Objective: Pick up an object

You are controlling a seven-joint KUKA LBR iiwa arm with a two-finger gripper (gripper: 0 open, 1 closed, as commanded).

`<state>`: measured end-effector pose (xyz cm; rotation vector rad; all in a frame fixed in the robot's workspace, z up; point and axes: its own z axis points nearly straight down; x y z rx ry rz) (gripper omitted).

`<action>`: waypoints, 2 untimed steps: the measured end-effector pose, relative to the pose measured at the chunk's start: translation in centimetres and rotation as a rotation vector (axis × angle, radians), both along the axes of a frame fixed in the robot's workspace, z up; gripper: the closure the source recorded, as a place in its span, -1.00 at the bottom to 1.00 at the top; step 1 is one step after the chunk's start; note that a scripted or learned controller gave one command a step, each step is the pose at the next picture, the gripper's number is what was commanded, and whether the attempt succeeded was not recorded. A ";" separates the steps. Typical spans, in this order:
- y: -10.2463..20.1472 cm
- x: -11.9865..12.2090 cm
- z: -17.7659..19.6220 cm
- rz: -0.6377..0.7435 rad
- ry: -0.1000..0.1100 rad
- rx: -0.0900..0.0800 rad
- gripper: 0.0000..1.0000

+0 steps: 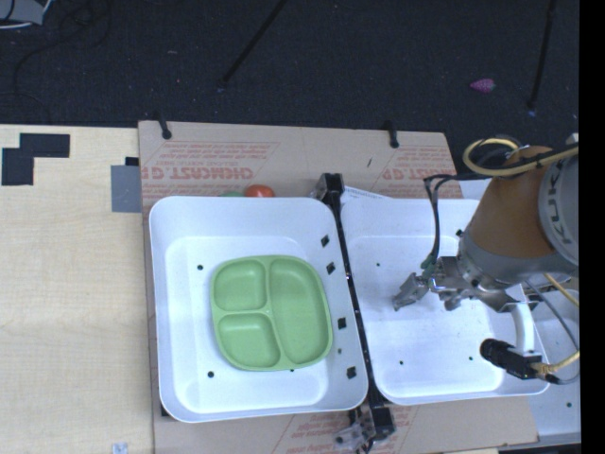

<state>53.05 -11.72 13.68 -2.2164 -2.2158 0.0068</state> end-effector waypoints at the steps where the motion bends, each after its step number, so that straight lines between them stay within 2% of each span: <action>1: 0.1 -0.1 -5.2 -0.001 -0.004 -0.001 -1.00; 2: -0.1 0.0 -3.8 -0.006 -0.007 -0.001 1.00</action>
